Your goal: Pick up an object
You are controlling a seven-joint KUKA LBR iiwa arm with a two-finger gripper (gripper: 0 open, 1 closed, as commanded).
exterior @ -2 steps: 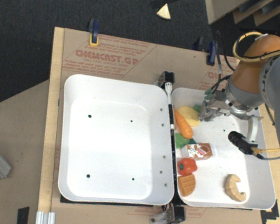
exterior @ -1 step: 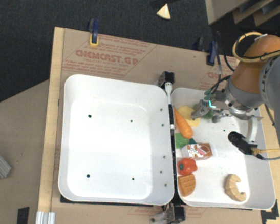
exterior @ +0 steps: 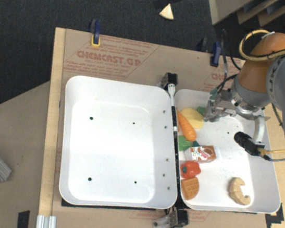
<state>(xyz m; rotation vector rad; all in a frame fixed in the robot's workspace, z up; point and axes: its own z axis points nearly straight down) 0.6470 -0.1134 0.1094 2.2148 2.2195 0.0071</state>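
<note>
- Yellow toy fruit [exterior: 195, 117] is my guess for the target: it is the item nearest the gripper and lies touching the upper end of the carrot [exterior: 186, 126].
- Gripper [exterior: 215, 111] hangs low, up and to the view's right of the carrot, just beside the yellow fruit. Can't tell if it is wide or narrow, and nothing is visibly held.
- Wrist points down toward that far corner, probably so it can descend on the nearest loose piece.
- Carrot lies slanted along the divider-side wall of the right bin [exterior: 219, 169], overlapping the yellow fruit, so a clean grasp of one alone looks tricky.
- Green piece [exterior: 184, 143] is directly below the carrot, touching its lower tip.
- Red-and-white packet [exterior: 202, 154] is below and slightly right of the carrot, near it.
- Red tomato [exterior: 191, 169] and orange waffle-like piece [exterior: 190, 187] are further below the carrot, stacked along the same wall.
- Tan croissant [exterior: 240, 191] is well apart from the carrot, down and right, lying free and an easier pick.
- Left bin [exterior: 112, 143] is across the divider from the carrot, likely the drop side.
</note>
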